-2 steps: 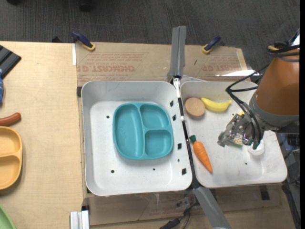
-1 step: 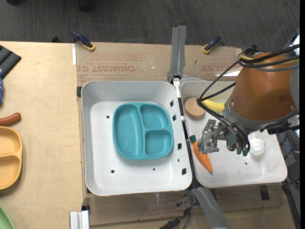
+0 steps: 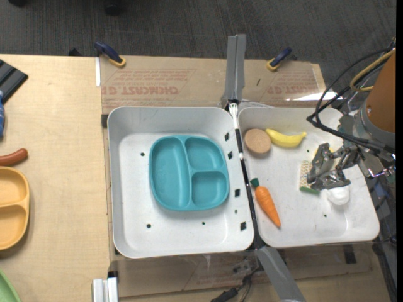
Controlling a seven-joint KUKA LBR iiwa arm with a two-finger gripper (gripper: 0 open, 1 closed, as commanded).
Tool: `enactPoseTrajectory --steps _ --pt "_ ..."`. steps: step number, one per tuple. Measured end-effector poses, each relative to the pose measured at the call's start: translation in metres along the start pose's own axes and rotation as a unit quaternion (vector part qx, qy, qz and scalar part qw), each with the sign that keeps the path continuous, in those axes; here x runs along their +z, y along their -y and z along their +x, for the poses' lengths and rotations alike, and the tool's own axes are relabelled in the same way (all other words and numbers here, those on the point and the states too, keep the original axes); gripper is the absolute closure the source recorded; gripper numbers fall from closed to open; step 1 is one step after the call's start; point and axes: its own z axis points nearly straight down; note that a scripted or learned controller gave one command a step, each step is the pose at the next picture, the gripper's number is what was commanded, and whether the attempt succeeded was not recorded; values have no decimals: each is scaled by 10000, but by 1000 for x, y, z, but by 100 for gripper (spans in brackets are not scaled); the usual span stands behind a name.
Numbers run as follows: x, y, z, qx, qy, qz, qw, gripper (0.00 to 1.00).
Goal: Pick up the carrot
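Carrot (image 3: 267,205) in right white bin (image 3: 359,228), cardboard-covered bench (image 3: 170,80), dark carpet (image 3: 189,11)

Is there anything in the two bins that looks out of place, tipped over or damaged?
Nothing stands out. The carrot lies intact near the right bin's left wall, the banana and a round tan piece rest at the back, and the teal divided plate sits flat in the left bin.

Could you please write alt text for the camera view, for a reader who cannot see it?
A carrot lies untouched at the left edge of the right bin, while the gripper hovers further right beside a small white object. A banana and a round tan item lie behind; the left bin holds a teal divided plate.
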Motion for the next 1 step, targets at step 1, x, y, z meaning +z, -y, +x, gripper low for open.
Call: enactPoseTrajectory --steps 1 --pt "-7 35 -32 -2452 0 -14 9695 100"
